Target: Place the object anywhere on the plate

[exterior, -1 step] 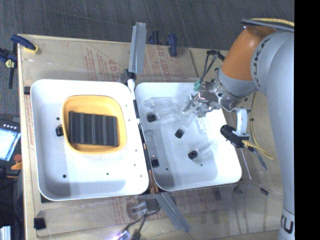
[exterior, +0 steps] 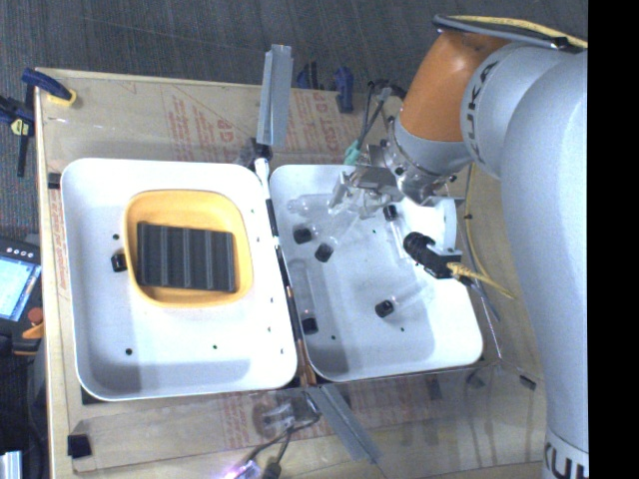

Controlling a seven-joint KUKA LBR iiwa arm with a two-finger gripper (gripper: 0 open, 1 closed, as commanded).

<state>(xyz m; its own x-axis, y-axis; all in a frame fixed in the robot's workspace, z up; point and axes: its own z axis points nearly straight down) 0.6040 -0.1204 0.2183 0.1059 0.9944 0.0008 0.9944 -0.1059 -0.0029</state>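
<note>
dark carpet floor (exterior: 150, 18) surrounds the wooden bench (exterior: 150, 108).

Partial white letters "KU" appear on the grey arm (exterior: 559, 267) at the lower right corner. Faint red printing on the desk (exterior: 180, 118) is too blurred to read.

The arm (exterior: 534, 218) fills the right side of the frame as a broad, smooth, pale grey casing with a rounded outline. Toward the upper right it narrows into a glossy orange band (exterior: 439, 88), followed by a grey wrist ring (exterior: 429, 153). Thin dark cables (exterior: 377, 108) run beside the wrist. Dark letters (exterior: 565, 464) mark the casing at the lower right corner.
</note>
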